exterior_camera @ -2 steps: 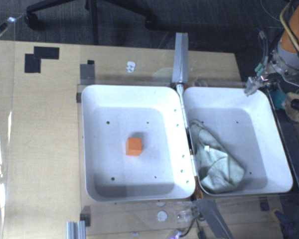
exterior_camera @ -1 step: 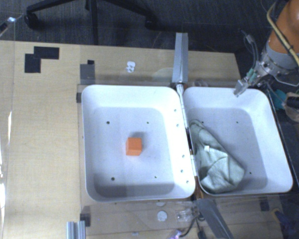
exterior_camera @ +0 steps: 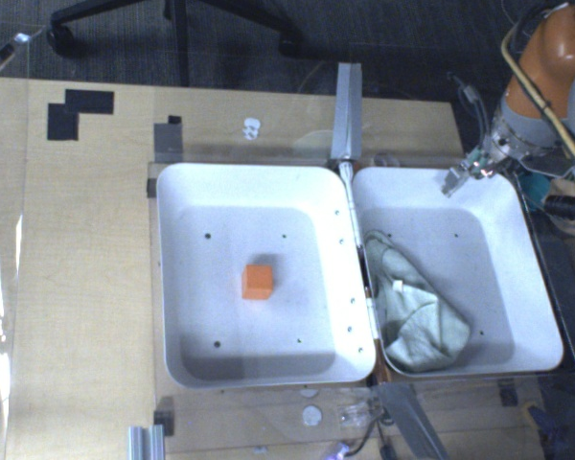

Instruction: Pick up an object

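Orange cube [exterior_camera: 258, 282] resting near the middle of the left bin [exterior_camera: 187, 209], crumpled pale cloth [exterior_camera: 417, 319] heaped in the right bin [exterior_camera: 517, 257], gripper [exterior_camera: 465, 173] poised over that bin's far rim, holding nothing, finger state not discernible.

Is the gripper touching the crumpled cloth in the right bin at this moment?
Apart. The camera view shows the gripper at the right bin's far rim, with bare white floor between it and the cloth.

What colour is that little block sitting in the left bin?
Orange: the small orange cube shows plainly in the camera view, on the white bin's floor.
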{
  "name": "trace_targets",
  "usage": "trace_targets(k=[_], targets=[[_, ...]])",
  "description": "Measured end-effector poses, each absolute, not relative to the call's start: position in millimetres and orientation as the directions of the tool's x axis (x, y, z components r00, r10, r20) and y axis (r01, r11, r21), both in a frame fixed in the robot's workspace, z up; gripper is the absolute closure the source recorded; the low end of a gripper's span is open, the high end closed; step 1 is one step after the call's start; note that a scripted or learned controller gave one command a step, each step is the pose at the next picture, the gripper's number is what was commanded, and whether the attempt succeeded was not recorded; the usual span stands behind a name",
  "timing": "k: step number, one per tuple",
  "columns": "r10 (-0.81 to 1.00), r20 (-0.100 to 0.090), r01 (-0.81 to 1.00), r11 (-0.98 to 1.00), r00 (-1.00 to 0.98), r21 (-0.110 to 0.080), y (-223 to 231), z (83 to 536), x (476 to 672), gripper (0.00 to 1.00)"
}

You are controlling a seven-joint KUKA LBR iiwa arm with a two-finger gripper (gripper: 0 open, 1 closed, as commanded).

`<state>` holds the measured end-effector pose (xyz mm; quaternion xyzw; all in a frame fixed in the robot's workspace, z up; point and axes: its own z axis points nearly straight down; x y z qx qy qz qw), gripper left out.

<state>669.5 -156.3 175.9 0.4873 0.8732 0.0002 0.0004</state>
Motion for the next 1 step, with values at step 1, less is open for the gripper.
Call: trace_targets(k=[1], targets=[[0.707, -0.002, 0.707, 0.707, -0.707, 0.002, -138.6, 169.7, 669.8, 1.0]])
